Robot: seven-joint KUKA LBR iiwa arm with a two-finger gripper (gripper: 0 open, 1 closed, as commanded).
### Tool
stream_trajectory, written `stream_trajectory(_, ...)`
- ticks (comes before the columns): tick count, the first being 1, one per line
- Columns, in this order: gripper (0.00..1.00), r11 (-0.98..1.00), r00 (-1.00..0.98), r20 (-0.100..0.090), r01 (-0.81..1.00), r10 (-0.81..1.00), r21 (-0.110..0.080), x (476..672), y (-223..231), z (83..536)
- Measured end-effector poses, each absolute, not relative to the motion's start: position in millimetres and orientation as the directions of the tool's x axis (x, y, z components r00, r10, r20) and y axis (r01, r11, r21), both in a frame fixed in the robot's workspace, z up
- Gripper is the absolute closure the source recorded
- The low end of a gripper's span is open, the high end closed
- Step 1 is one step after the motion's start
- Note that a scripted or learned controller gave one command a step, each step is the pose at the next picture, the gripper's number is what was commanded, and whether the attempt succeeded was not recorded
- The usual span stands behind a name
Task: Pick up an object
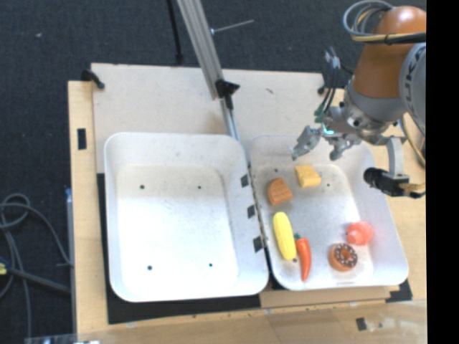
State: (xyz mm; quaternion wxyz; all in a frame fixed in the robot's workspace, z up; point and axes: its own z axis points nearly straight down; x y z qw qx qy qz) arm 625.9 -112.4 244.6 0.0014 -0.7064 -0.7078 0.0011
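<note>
Bins [179, 213] white plastic, matt, scuffed. Bench [150, 99] pale wood board, matt. Pole [197, 34] ribbed bare metal. Arm [384, 56] glossy orange shell. Floor [43, 34] dark rough carpet. Toy food [284, 235] smooth plastic.

We see the gripper [320, 144] above the right bin [380, 260], fingers spread apart, nothing between them. At its 6 o'clock, just below, lies a yellow block [308, 176]. At the block's 8 o'clock sits an orange-brown piece [280, 191]. A corn cob [284, 235] and carrot [303, 257] lie side by side, touching. A doughnut [343, 256] sits at the 7 o'clock of a red object [359, 233]. Left bin [136, 145] alongside.
</note>
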Motion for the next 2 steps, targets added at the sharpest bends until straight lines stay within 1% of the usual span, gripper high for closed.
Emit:
stream_trajectory(1, 0.0, 0.002, -0.002, 0.0, 1.0, 1.0, 0.001, 626.8, -112.5, 247.4)
stream_trajectory(2, 0.0, -0.001, 0.001, -0.002, 1.0, 1.0, -0.003, 627.4, -111.8, 205.4)
